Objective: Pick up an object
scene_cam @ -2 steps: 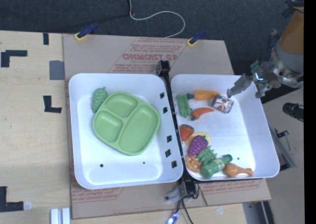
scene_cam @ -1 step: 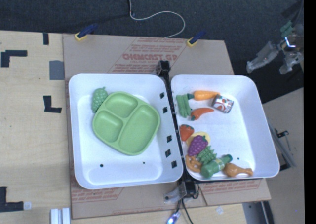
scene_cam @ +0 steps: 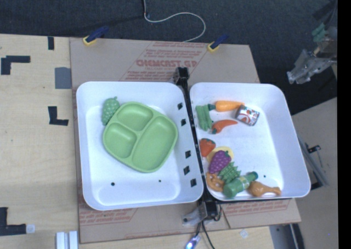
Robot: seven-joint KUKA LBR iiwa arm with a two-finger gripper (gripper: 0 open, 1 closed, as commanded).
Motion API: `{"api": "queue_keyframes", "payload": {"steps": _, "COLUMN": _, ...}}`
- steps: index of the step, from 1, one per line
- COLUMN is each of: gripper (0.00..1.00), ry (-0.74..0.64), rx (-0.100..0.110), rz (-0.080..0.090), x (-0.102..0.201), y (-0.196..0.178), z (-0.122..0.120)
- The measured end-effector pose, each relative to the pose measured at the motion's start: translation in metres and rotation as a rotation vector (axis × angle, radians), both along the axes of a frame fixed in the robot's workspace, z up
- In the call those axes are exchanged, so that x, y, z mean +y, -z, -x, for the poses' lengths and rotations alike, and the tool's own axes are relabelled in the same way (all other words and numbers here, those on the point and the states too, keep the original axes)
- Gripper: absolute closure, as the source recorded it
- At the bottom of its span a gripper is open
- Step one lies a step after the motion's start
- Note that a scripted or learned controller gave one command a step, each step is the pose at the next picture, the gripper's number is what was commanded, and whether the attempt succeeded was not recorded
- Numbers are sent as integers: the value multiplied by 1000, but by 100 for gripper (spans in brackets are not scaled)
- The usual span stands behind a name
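Closest to the lens, along the near edge of my right bin [scene_cam: 285, 133], lies a heap of toy food: a tan drumstick-like piece [scene_cam: 263, 190], a green bottle shape [scene_cam: 236, 186], a small green tree [scene_cam: 229, 170], purple grapes [scene_cam: 218, 161] on a yellow slice [scene_cam: 224, 151], and a red tomato [scene_cam: 207, 146] against the divider. Farther back sit an orange carrot [scene_cam: 228, 106], a red-orange pepper [scene_cam: 223, 126], green bean pods [scene_cam: 203, 116] and a small red-and-white can [scene_cam: 247, 115] lying on its side. These pieces crowd and touch each other. In the left bin [scene_cam: 90, 149] a green divided plate [scene_cam: 140, 136] rests, with green grapes [scene_cam: 110, 109] touching its far left rim. My tool [scene_cam: 310, 67] hangs well off the counter [scene_cam: 33, 133] at far right, above dark floor; whether its fingers are apart I cannot tell.
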State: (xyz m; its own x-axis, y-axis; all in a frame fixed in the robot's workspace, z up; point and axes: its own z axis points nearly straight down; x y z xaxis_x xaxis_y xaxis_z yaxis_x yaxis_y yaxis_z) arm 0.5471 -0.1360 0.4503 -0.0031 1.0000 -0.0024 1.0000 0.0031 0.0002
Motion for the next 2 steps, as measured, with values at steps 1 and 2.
{"api": "queue_keyframes", "payload": {"steps": 1, "gripper": 100, "ry": 8, "rx": 3, "rz": -1, "x": -59, "y": 23, "z": 32}}
{"api": "queue_keyframes", "payload": {"steps": 2, "gripper": 100, "ry": 6, "rx": -1, "rz": 0, "x": -90, "y": 8, "z": 65}}
